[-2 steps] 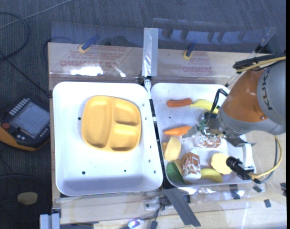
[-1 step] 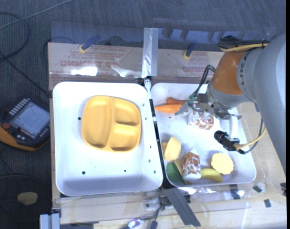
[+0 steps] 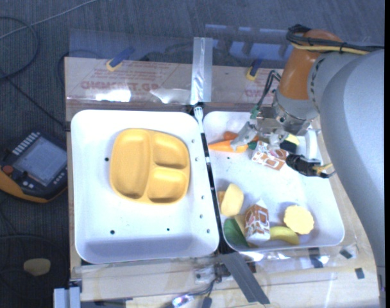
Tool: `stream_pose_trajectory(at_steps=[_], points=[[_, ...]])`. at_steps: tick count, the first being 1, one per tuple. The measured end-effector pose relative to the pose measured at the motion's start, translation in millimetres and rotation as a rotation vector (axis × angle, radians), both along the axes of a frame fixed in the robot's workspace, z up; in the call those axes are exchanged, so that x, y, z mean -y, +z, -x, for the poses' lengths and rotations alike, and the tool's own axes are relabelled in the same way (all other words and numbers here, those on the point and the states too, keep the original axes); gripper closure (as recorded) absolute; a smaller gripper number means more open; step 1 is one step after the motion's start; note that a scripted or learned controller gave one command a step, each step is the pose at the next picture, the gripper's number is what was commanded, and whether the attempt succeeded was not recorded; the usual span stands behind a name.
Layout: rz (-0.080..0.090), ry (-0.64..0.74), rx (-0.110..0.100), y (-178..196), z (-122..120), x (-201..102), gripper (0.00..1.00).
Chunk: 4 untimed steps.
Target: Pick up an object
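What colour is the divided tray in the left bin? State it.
Yellow, plain with no pattern; the divided tray shows clearly in the camera view.

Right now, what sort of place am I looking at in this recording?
Likely a robotics lab test bench for grasping trials: two white bins on taped cardboard, toy food such as a carrot and banana, a teach pendant on the carpet, and loose cables.

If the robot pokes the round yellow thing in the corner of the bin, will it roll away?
Probably not far. The round yellow piece looks flattish, like a slice lying on its face, so it would likely slide. The bin wall and the banana sit close and should stop it. It looks light.
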<state>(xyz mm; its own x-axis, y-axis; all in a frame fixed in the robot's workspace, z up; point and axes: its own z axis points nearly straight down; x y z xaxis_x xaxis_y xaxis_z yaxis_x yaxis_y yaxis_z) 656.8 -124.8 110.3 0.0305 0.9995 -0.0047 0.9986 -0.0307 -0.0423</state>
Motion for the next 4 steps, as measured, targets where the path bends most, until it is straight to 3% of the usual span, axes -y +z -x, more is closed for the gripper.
stream_pose_trajectory(at_steps=[1, 2, 3, 4], points=[[0.009, -0.004, 0.073, 0, -13, -7, 1.00], [-0.002, 0.190, 0.052, -20, 21, 73, 1.00], [-0.005, 0.161, 0.044, 111, 3, 8, 1.00], [-0.004, 0.159, 0.041, 110, 4, 8, 0.00]])
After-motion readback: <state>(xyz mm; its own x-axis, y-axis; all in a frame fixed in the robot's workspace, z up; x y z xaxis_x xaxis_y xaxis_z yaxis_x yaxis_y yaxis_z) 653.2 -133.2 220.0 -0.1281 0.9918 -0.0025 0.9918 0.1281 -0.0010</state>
